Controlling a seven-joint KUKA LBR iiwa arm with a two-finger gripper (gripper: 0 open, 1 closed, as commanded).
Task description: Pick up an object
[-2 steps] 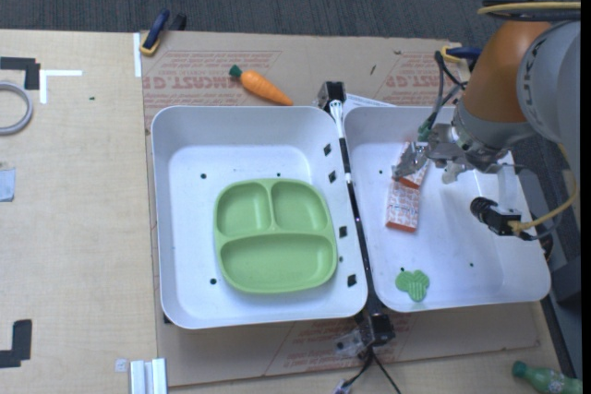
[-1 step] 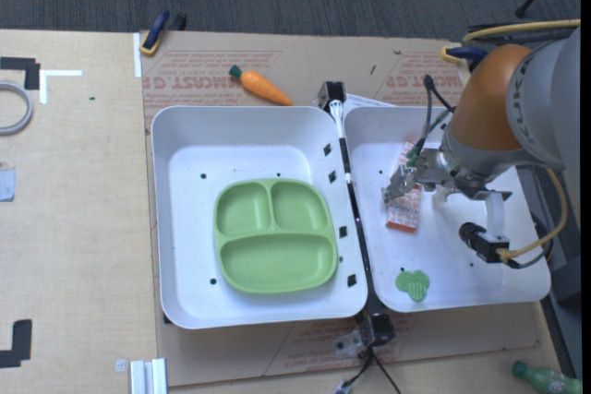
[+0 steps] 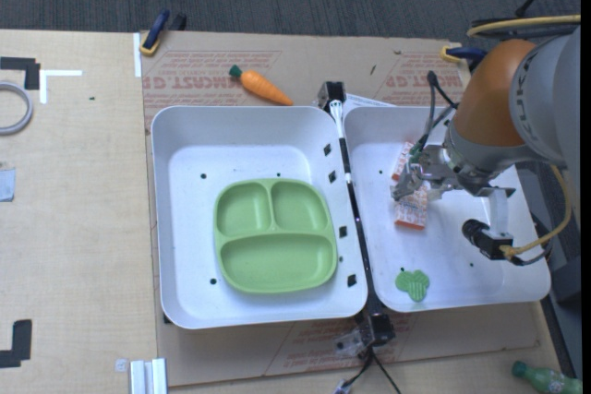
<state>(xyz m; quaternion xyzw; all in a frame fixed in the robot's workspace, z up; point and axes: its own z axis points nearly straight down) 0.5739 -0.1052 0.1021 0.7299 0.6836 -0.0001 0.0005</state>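
In the right bin, my gripper reaches down from the right, just over a small red-and-white packet lying near the bin's middle. A second piece of similar packaging shows just above the gripper. A green leafy toy lies near the bin's front edge. The arm's grey wrist and orange band cover the bin's right part.
The left bin holds a green divided plate. A toy carrot lies on the cardboard behind the bins. A blue-and-yellow clip sits at the back left. Cables loop beside the gripper.
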